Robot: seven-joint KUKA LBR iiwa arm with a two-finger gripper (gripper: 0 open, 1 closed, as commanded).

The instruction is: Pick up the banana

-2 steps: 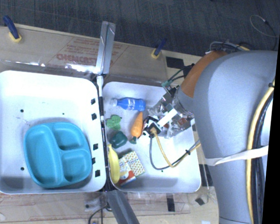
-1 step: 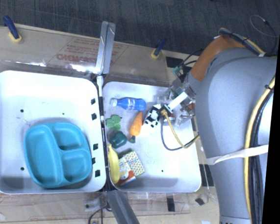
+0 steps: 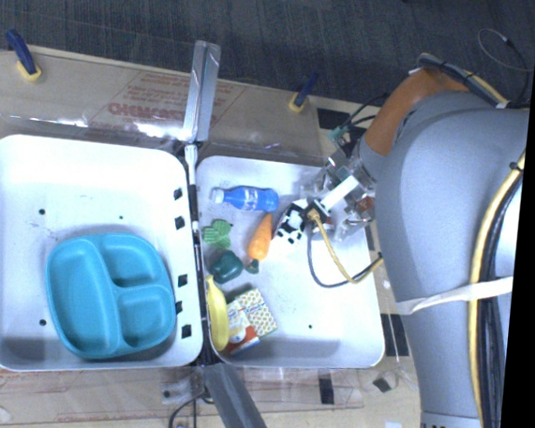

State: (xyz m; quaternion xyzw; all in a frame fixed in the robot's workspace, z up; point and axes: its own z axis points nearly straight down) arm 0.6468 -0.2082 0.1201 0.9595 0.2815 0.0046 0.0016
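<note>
Scanning from the left: left bin (image 3: 9, 165) with a blue divided tray (image 3: 109, 292) toward its front edge. Next, right bin (image 3: 331, 337): banana (image 3: 217, 315) lying along the left wall near the front-left corner, touching a patterned packet (image 3: 253, 315) on its right. Behind those, dark green lump (image 3: 228, 267) and lighter green piece (image 3: 217, 234) close to the left wall. Blue bottle (image 3: 247, 198) on its side near the back edge, carrot (image 3: 260, 239) just in front of it. Gripper (image 3: 336, 206) over the back-right corner, well apart from the banana; spread or closed, cannot tell.
</note>
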